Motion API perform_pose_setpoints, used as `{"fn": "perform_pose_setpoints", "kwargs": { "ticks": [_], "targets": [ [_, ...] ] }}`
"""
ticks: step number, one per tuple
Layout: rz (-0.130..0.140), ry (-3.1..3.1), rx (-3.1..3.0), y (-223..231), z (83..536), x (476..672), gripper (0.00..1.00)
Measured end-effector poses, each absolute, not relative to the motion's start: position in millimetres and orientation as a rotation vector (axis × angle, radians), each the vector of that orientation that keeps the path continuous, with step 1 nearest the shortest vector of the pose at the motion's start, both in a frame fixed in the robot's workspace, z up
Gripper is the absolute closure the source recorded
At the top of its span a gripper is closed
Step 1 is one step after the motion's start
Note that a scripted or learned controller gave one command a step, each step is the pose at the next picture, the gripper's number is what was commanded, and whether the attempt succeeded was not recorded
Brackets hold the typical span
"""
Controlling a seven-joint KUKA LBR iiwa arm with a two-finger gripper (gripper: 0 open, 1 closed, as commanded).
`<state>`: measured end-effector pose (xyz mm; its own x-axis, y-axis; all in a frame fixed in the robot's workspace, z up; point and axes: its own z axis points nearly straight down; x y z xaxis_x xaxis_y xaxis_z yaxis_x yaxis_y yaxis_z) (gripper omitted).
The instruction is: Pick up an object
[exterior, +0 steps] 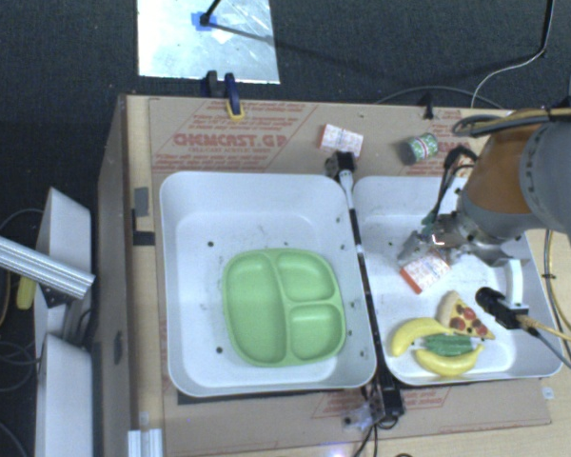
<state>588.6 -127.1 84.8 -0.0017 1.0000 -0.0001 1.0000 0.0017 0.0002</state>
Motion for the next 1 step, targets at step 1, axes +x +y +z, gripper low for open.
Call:
{"fn": "perform_pose_setpoints", "kwargs": {
  "ticks": [1],
  "targets": [
    [0.001,2.221,2.219,-139.9,132.1,555.5,0.0]
  ]
}}
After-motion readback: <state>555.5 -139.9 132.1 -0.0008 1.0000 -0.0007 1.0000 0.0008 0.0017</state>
